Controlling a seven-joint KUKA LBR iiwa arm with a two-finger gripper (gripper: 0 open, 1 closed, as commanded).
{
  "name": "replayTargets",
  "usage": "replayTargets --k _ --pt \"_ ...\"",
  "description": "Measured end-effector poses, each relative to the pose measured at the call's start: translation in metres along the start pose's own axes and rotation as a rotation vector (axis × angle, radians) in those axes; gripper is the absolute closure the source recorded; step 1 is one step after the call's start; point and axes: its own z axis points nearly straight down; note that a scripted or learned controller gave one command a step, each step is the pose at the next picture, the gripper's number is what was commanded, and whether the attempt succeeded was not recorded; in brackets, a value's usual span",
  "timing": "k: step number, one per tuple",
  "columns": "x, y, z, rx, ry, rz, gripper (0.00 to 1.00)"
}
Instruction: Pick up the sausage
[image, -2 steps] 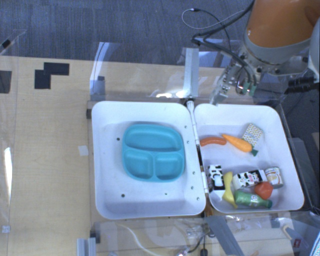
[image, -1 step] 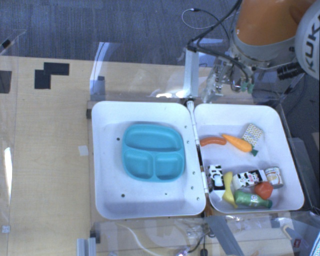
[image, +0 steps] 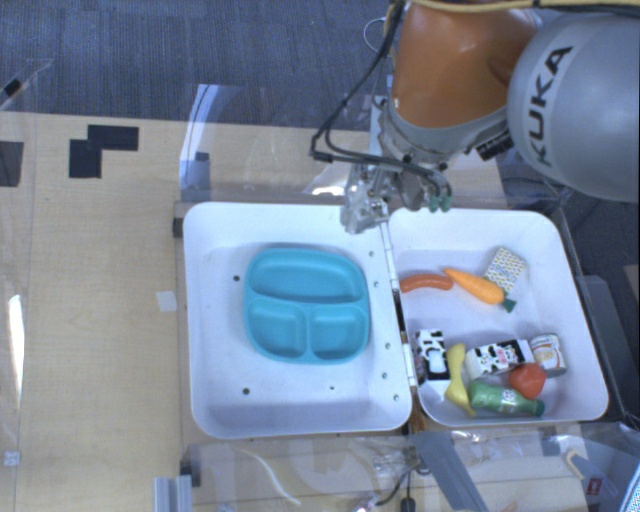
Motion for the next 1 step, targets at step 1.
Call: replayTargets --k 1 --pt "-0.0217 0.0308 -0.1530 0.000 -0.006 -0.154 1.00"
